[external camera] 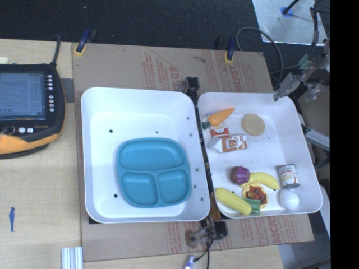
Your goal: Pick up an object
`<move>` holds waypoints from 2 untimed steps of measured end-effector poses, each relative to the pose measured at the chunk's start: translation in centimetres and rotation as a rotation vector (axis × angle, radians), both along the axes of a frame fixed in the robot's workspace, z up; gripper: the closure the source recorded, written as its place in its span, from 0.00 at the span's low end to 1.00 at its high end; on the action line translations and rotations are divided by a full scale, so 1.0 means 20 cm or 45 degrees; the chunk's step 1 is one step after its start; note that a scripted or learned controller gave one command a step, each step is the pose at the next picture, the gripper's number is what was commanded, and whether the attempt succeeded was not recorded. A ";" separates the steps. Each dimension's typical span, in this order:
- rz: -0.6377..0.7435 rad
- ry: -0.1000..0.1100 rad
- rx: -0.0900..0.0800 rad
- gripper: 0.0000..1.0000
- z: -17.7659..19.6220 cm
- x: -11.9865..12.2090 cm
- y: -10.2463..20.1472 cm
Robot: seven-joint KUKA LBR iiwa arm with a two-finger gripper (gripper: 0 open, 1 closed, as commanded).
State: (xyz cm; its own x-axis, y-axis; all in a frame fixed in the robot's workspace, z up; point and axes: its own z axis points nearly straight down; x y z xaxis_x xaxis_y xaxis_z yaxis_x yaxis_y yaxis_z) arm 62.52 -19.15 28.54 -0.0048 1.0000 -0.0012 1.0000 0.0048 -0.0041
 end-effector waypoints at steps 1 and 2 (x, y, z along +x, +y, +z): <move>0.003 0.002 0.000 0.00 -0.39 -0.15 0.30; 0.000 0.002 0.001 0.00 -0.97 -0.41 0.45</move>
State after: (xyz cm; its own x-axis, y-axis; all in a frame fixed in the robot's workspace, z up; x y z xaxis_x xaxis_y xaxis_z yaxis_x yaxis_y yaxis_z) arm 54.28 -10.07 9.11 -0.0050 1.0000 -0.0004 1.0000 0.0050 -0.0058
